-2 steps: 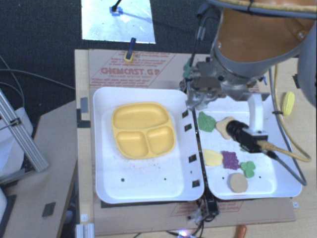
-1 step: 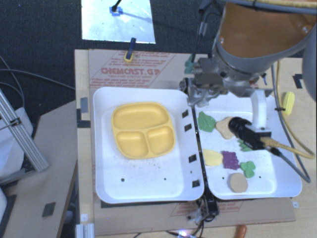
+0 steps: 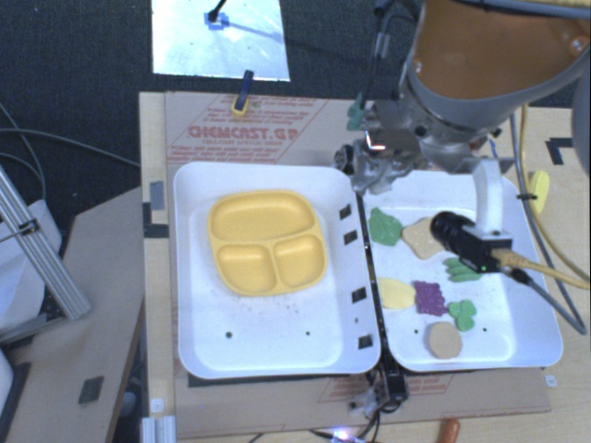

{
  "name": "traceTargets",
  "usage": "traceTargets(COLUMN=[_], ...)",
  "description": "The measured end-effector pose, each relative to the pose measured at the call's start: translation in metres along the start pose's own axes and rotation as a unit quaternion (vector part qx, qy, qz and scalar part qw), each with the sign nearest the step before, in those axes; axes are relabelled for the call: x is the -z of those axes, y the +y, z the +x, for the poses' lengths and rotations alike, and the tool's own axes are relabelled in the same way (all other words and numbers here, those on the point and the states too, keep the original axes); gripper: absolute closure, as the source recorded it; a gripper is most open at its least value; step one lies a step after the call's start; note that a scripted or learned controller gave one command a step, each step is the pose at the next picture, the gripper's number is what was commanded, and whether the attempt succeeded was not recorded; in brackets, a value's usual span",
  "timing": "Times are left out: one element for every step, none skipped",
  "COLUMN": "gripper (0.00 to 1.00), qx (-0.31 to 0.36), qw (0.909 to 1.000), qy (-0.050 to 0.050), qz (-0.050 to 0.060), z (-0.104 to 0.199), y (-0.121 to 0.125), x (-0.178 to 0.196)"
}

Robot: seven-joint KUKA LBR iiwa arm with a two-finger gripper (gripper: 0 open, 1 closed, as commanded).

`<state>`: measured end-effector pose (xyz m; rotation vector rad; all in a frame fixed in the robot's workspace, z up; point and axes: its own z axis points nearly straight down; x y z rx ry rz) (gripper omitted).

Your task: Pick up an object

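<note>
Yellow plastic catches the eye first: a three-compartment tray (image 3: 268, 243) sits in the left bin (image 3: 199, 340), and everything else can be placed from it. To its right, past the divider between the bins, the right bin (image 3: 531, 340) holds a scatter of toy food: a green leafy piece (image 3: 385, 227) nearest the tray, a tan toast-shaped piece (image 3: 422, 237) just beyond it, a pale yellow piece (image 3: 395, 293), a purple bunch (image 3: 428, 297), a small green piece (image 3: 463, 314) and a round tan piece (image 3: 443, 341) toward the near edge. The grey-and-orange arm (image 3: 489, 44) looms over the far right, its claw (image 3: 374, 169) hanging above the divider's far end; I cannot tell how it stands. Nothing is visibly held.
</note>
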<state>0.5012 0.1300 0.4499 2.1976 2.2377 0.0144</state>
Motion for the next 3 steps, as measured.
traceTargets(gripper=[1.00,1.00,1.00], qx=[-0.005,-0.010,-0.011], qw=[0.9999,0.9999,0.9999], qy=[-0.003,-0.002,-0.002], qz=[0.012,0.005,0.007], z=[0.046,0.020,-0.035], y=[-0.010,0.054,0.045], x=[-0.187,-0.243,-0.267])
